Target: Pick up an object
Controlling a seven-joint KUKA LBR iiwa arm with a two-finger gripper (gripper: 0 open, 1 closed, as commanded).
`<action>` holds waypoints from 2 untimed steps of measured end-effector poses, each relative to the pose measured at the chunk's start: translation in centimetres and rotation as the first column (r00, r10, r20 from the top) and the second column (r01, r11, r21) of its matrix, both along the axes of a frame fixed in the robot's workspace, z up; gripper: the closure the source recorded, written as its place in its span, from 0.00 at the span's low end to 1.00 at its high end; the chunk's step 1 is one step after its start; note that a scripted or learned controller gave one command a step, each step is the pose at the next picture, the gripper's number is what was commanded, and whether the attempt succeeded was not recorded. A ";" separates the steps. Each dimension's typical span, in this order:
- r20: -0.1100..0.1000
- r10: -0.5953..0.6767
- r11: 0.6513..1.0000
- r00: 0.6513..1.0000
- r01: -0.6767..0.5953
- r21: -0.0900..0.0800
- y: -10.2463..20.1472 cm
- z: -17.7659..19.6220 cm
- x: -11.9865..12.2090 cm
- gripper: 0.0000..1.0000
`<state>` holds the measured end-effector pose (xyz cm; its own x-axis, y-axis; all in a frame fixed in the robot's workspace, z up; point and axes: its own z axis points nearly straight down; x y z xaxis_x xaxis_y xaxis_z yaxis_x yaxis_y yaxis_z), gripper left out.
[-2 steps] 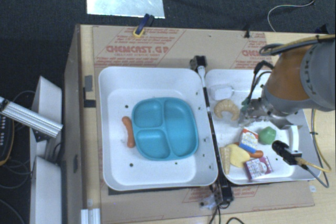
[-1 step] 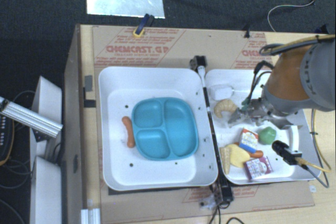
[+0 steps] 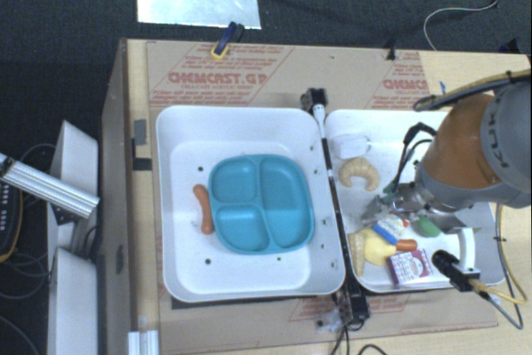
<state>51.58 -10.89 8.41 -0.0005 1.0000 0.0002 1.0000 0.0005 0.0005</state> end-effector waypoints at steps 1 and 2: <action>0.003 0.001 1.000 1.000 -0.001 0.000 0.0 1.1 0.1 1.00; 0.003 0.002 1.000 1.000 -0.002 0.000 1.5 9.6 -2.8 1.00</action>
<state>48.74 -9.42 17.98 -0.0021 1.0000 -0.0002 1.0000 0.0021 0.0034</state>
